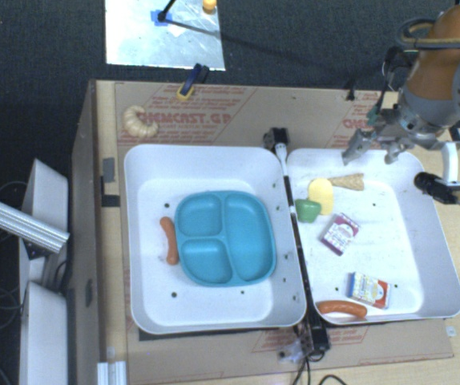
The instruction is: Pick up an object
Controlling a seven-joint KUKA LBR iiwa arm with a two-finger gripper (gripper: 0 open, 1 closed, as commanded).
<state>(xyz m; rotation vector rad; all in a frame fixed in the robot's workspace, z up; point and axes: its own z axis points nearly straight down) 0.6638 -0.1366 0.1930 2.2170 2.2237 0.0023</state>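
My gripper [372, 152] hangs open over the far edge of the right bin [430, 239], its two fingers spread and nothing between them. Just below it in that bin lies a tan wedge [348, 182]. Beside the wedge sit a yellow block [320, 192] and a green piece [308, 210]. Further forward are a purple packet [340, 233], a small white and red box [369, 289] and an orange sausage [342, 309] at the front rim.
The left bin [146, 215] holds a blue divided plate [224, 237] and another orange sausage [169, 240]. A black divider [290, 215] runs between the bins. A pale curled item [139, 120] and a blue and yellow tool [191, 81] lie on the cardboard behind.
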